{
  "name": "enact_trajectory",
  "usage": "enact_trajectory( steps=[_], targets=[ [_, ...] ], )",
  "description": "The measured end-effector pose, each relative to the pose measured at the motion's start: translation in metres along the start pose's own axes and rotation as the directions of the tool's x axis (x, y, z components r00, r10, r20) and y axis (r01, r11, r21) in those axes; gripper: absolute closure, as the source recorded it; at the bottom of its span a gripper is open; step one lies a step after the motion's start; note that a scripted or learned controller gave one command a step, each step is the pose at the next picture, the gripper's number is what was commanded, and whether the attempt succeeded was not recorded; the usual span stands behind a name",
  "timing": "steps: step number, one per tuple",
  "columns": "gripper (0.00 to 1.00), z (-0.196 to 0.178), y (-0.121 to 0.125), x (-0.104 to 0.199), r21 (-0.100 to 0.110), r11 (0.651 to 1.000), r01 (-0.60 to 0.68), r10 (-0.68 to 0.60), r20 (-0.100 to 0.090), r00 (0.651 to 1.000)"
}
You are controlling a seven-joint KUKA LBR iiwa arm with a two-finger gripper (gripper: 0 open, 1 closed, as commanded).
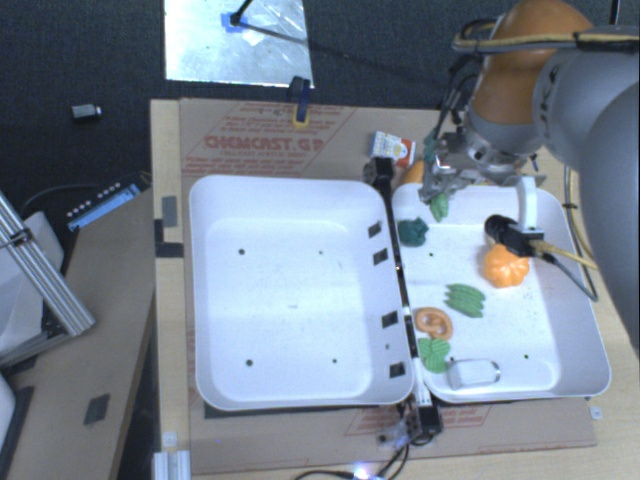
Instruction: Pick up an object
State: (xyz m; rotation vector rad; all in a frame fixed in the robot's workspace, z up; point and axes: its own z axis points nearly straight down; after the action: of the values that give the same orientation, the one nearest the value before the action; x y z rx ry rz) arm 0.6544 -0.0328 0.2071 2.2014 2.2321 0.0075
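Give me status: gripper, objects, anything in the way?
Gripper at right bin's far-left corner, by a green piece. Orange pumpkin-like toy, green pod, pretzel lie loose. Yellow cable beside toy.

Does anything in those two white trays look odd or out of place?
A little: every toy sits in the right bin, and a small packet lies outside both bins on the cardboard, beyond their far edge. I see nothing spilled or broken.

Two bins sit side by side on the surface [170,298]. All the stuff is in the right bin [570,353]: the claw [438,183] at its back-left corner, a pretzel [433,321] near the divider, a pumpkin [505,266] further right.
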Motion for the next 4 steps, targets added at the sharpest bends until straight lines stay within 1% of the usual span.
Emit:
enact_trajectory(
  steps=[1,2,3,4],
  targets=[
    [1.0,-0.061,-0.044,0.068,0.004,1.0,-0.003,0.003,-0.005,1.0],
    [1.0,-0.008,-0.035,0.117,0.009,1.0,-0.005,0.005,-0.002,1.0],
    [1.0,0.039,0.018,0.24,0.001,1.0,0.0,0.0,-0.006,1.0],
    [1.0,0.035,0.018,0.269,0.005,1.0,-0.007,0.007,-0.003,1.0]
  ],
)
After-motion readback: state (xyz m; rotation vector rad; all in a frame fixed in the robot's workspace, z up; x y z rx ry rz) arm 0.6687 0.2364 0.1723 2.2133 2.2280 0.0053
